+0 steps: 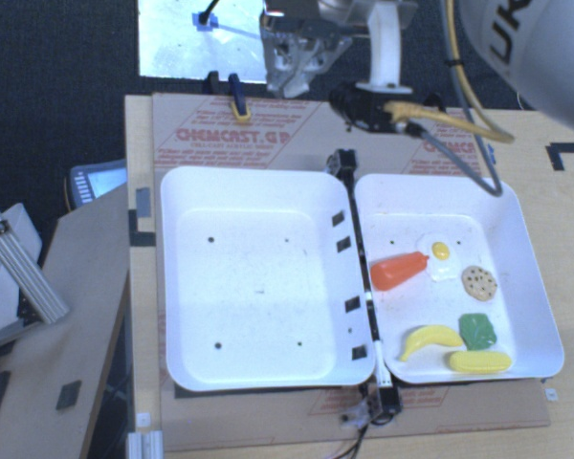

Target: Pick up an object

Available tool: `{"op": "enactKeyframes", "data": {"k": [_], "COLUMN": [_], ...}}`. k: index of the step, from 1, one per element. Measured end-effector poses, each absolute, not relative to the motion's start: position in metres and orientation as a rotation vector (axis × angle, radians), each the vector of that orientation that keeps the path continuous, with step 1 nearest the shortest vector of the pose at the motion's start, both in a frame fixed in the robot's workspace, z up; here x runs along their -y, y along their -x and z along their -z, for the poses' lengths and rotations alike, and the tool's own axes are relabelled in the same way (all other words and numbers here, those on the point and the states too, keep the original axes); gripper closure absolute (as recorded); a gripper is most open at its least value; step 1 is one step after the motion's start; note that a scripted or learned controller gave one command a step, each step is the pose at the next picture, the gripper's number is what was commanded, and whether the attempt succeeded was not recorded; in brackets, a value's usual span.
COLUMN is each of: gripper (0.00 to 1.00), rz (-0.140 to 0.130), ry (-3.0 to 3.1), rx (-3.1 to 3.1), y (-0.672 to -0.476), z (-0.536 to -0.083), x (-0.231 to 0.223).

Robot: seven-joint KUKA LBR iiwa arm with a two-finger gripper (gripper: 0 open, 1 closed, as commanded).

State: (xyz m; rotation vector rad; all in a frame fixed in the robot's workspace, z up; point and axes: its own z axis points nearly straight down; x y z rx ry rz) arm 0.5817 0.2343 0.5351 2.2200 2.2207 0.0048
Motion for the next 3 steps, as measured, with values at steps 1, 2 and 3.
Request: {"op": "enactKeyframes", "data": {"k": [1, 2, 3], "gripper": [1.0, 1.0, 1.0], "rz": [-0.006, 0.009, -0.015], "ry": [-2.221, -2.22, -2.214], "rx": [-2.22, -2.227, -2.223], "y": [-0.609, -0.573, -0.587], "z": [-0.535, -0.462, -0.54], "x": [-0.234, -0.234, -0.235]}}
